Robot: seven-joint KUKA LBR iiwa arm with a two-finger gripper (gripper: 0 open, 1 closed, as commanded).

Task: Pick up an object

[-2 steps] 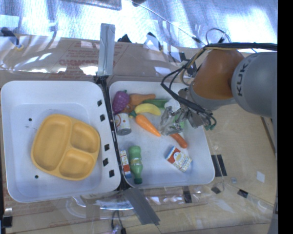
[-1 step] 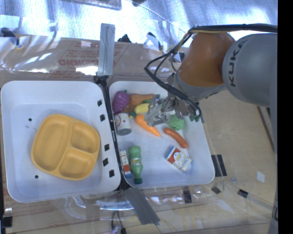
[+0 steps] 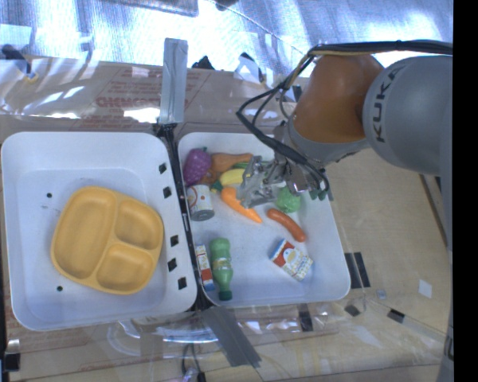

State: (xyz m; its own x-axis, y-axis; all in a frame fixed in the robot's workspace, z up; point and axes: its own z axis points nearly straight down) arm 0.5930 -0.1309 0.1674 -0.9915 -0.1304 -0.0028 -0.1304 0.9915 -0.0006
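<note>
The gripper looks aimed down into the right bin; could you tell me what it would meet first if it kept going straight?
Probably the orange carrot lying just below the gripper, beside the yellow piece; depth is unclear from this slanted view.

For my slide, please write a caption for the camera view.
KUKA arm's gripper above toy food in the right bin; yellow divided tray in the left bin.

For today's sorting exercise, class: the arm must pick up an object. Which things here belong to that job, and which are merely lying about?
Part of the job:
end effector
orange carrot
purple grapes
small can
green bottle
red sausage
small carton
right bin

Lying about:
yellow divided tray
left bin
</note>
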